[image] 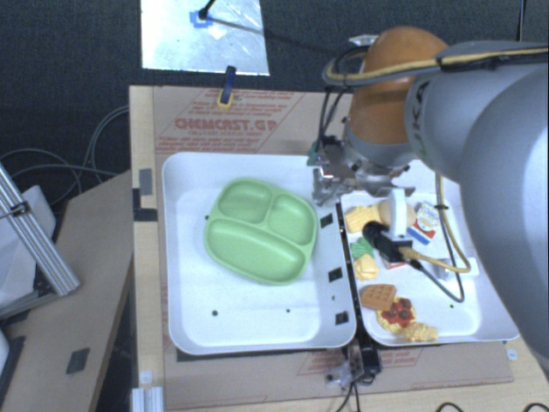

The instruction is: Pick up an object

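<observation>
Overhead, the camera view looks down at a slant on both bins, which rest side by side on a cardboard sheet (257, 114) printed in red letters. The gripper (326, 181) sits at the far end of the divide where the two bins meet, at the far right corner of the left bin (197, 307). It is just beyond the far right rim of the green plate (262, 230). The grey arm (489, 136) and its orange band (395, 75) crowd over the wrist, so I cannot tell whether the gripper is released, clenched or grasping anything.

The green plate has three compartments. It lies flat in the middle of the left bin, turned at a diagonal.

The right bin (476, 316) holds a scatter of toy food, mostly along the divide:
- A pale yellow piece (364, 215) lies nearest the gripper, just on the near side of it.
- A green leafy piece (360, 249) and a small yellow piece (367, 269) follow toward the front.
- Then come a brown waffle (378, 296) and a red-topped piece (397, 314), touching or nearly so.
- A crinkled yellow piece (419, 332) lies by the front wall.
- A red, white and blue carton (424, 221) sits further right, under the arm.
</observation>
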You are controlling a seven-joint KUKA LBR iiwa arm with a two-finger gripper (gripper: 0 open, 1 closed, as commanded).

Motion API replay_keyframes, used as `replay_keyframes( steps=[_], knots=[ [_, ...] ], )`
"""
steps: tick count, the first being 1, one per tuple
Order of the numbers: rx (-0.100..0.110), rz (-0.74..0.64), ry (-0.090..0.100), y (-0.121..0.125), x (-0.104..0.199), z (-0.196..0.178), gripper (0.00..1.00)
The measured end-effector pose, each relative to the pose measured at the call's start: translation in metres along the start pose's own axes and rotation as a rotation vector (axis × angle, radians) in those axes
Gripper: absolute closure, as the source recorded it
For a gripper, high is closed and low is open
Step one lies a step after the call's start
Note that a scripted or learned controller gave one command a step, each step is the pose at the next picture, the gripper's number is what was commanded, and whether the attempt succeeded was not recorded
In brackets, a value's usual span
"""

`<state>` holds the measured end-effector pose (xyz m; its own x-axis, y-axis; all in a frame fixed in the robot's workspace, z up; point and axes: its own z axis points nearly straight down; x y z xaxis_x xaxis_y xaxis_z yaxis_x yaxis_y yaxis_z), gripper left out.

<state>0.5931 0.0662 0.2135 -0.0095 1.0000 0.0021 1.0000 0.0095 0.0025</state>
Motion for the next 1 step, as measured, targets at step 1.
replay_keyframes(
  steps=[1],
  knots=[
    [-0.002, 0.002, -0.001, 0.0264, 0.0236, -0.0106, 1.00]
  ],
)
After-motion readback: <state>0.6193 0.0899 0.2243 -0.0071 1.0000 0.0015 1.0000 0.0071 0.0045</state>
